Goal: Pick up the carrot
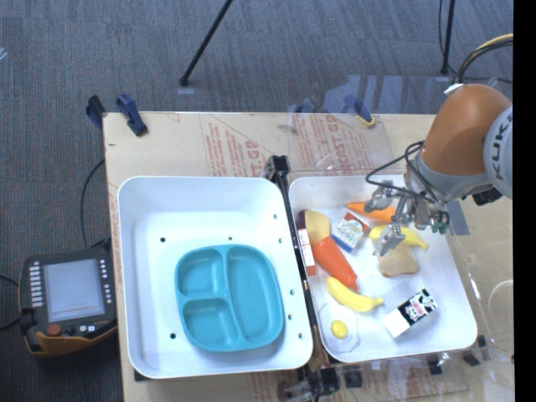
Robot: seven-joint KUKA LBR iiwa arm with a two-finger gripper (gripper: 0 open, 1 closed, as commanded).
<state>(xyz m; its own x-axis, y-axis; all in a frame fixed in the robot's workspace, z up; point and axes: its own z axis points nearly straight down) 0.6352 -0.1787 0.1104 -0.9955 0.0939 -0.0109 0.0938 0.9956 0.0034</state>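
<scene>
Bench (209, 141) under two white bins: left bin (151, 199), right bin (452, 308) at 3 o'clock of it. Blue tray (228, 297) inside left bin. Arm (465, 136) over right bin's 1 o'clock corner. Gripper (392, 222) spread, grasping nothing, poised above food. Carrot (374, 212) in right bin near 12 o'clock rim, partly hidden beneath gripper. Orange bottle (334, 262), banana (353, 296), bread (399, 262), carton (412, 311), egg (339, 330) toward 6 o'clock.

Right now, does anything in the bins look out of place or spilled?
Nothing spilled or damaged. The toy food lies jumbled in the right bin, while the blue plate in the left bin sits slightly askew.
</scene>
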